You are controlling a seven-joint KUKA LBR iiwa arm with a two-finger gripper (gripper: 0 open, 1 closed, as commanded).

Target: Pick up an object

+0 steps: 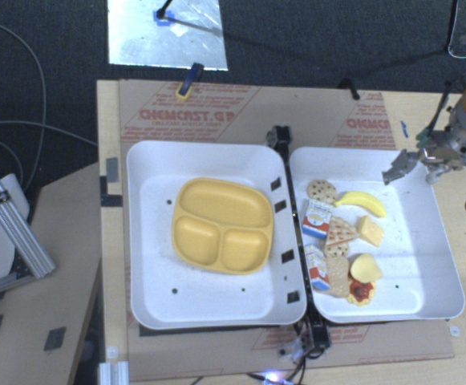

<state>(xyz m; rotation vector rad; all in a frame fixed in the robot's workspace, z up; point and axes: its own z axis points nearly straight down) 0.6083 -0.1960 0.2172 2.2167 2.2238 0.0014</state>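
Note:
The right bin (pixel 425 295) holds several toy foods in a cluster at its left side: a round cookie (pixel 322 190), a yellow banana (pixel 362 203), a cheese wedge (pixel 370 231), a small milk carton (pixel 318 219), a toast triangle (pixel 339 237), a yellow fruit (pixel 365 268) and a red piece (pixel 360 293). My gripper (pixel 410 176) hangs over the bin's upper right part, to the right of and a little above the banana. It is open with nothing between its fingers.
The left bin (pixel 148 215) bears a yellow divided plate (pixel 223 224). A black hinge strip (pixel 293 215) runs between the bins. Both stand on a cardboard sheet (pixel 216 111). The right bin's right half is bare white floor. A metal frame (pixel 8 215) stands at far left.

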